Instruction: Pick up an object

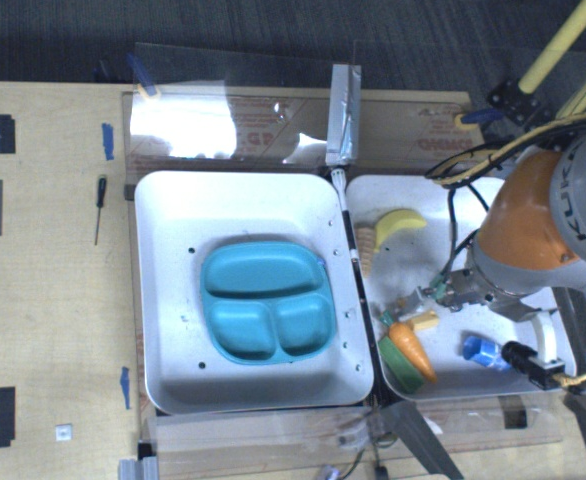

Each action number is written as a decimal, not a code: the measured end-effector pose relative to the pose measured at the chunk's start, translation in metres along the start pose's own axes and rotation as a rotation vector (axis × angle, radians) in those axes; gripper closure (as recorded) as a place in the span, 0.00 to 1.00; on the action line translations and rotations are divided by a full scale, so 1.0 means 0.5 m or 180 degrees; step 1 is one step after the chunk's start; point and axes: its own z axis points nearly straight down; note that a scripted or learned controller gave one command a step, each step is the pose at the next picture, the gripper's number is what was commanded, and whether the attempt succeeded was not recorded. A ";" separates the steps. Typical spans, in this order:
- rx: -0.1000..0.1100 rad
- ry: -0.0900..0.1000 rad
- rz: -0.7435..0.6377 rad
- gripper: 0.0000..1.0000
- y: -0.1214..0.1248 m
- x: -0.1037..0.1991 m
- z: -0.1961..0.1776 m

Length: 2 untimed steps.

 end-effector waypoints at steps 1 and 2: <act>0.0005 -0.0004 0.0070 0.00 0.136 -0.056 0.003; -0.0014 -0.0013 0.0063 1.00 0.140 -0.056 -0.022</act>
